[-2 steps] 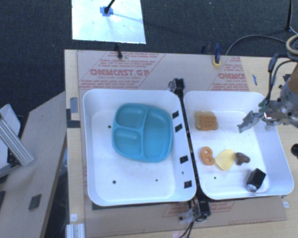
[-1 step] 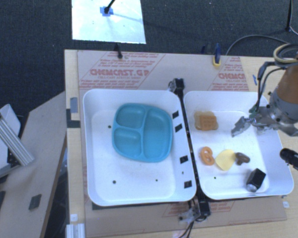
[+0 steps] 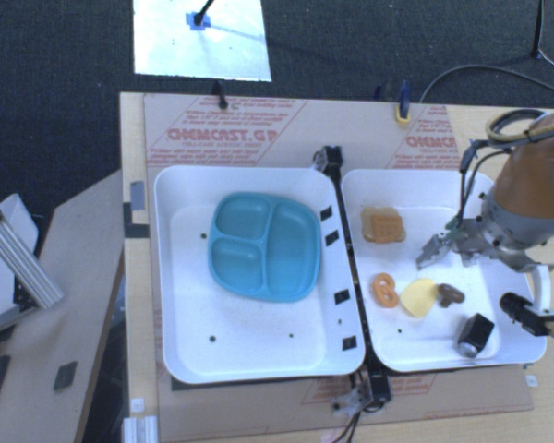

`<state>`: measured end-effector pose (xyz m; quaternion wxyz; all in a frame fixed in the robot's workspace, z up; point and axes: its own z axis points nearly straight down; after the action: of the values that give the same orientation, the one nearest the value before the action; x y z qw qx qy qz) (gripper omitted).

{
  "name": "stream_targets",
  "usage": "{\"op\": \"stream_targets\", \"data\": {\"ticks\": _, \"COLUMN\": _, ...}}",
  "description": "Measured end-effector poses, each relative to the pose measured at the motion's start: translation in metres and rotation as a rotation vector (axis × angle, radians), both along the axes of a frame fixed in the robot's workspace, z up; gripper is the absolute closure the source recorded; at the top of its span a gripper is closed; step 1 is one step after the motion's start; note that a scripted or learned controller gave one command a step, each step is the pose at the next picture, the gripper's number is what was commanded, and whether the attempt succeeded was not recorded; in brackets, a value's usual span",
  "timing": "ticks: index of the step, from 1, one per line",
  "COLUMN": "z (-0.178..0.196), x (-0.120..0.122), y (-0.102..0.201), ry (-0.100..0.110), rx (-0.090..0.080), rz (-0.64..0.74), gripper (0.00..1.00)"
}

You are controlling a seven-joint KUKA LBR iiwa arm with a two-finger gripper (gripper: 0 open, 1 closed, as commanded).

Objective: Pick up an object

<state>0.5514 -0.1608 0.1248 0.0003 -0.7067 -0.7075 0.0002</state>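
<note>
In the right bin (image 3: 425,187) lie a tan toast-like piece (image 3: 383,225), an orange pretzel-shaped ring (image 3: 385,290), a yellow slice (image 3: 419,297) with a small brown piece (image 3: 451,294) touching its right edge, and a black cylinder (image 3: 475,334) near the front right corner. My gripper (image 3: 448,256) hangs over the right half of this bin, just above the yellow slice and brown piece and right of the toast. Its fingers stand open, with bare white bin floor between them. It holds nothing.
The left bin (image 3: 189,340) holds a blue divided plate (image 3: 264,246). A black-clipped divider (image 3: 340,247) separates the two bins. The arm's orange band (image 3: 528,178) and cables (image 3: 471,169) overhang the right bin's far right side.
</note>
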Motion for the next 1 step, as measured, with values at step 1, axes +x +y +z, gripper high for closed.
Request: {"op": "stream_targets", "data": {"ticks": 1, "z": -0.0422, "x": 0.0004, "y": 0.0002, "ry": 0.000, "rx": 0.000, "rz": 0.000, "gripper": 0.00}}
